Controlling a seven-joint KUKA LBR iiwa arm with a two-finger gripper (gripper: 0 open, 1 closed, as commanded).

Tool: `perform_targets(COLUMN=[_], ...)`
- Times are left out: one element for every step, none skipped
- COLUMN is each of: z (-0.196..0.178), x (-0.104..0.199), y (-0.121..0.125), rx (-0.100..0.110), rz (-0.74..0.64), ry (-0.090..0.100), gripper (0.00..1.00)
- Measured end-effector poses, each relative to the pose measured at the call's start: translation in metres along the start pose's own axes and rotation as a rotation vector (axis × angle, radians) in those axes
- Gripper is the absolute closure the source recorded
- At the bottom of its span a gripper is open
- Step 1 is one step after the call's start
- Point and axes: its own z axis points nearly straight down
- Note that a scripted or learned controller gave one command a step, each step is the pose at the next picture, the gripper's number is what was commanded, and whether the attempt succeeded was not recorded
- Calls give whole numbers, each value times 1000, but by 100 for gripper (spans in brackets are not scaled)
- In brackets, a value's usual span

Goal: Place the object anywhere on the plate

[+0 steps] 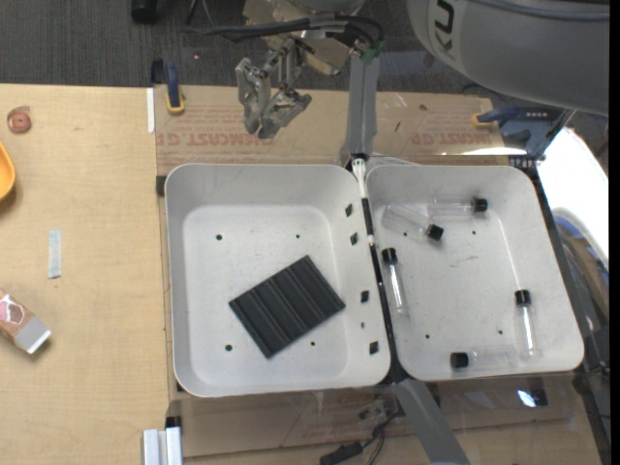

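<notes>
My fingers [272,100] hang above the desk behind the left bin [184,260], how far spread I cannot tell, carrying nothing I can see; next comes fetching a capped tube [426,223] from the right bin [552,260] for the ridged dark plate [287,305].

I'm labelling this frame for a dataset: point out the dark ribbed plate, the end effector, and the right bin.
dark ribbed plate [287,305], camera view, middle of its top face
end effector [268,105], camera view, between its fingertips
right bin [475,260], camera view, bare floor
</notes>
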Motion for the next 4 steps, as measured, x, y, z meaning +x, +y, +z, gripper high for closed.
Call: perform_targets(z=[-10,-20,-29,-39], x=[0,0,0,-1], y=[-2,-4,-6,-8], rx=[1,2,2,3], rz=[6,13,18,23], ry=[-6,-12,-19,-25], gripper=[100,100,100,100])
